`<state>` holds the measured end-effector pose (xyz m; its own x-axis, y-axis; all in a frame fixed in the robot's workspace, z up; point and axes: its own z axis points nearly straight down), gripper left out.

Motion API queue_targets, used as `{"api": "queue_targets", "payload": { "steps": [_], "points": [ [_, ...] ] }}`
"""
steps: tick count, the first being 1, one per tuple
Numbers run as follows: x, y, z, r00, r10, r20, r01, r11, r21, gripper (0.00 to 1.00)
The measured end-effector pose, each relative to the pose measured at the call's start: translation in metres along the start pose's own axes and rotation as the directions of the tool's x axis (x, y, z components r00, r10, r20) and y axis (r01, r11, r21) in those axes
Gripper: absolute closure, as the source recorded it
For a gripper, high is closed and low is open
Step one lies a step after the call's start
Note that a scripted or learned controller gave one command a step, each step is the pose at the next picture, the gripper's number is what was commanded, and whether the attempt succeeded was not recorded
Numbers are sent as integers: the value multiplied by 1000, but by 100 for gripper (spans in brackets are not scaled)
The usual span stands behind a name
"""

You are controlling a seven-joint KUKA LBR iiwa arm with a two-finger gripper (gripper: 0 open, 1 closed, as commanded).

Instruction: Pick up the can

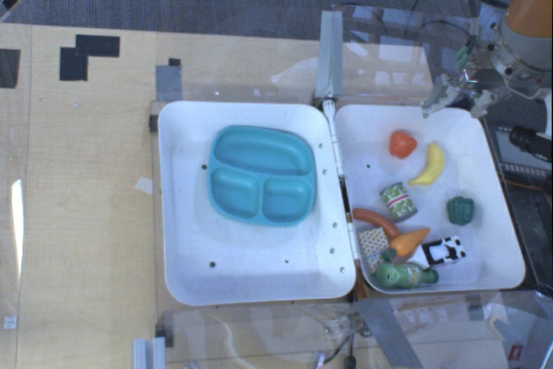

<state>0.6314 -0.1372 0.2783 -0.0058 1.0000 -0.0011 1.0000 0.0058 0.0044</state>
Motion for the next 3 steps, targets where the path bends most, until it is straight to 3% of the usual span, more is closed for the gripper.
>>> {"api": "queue_targets", "payload": {
  "steps": [1,2,3],
  "points": [
    [51,-19,164,988,153,-1,-153,988,3,0],
    [30,-12,190,982,187,-3,-188,982,-4,0],
    [43,-71,189,945,327,-3,-327,945,-5,0]
  ]
}}
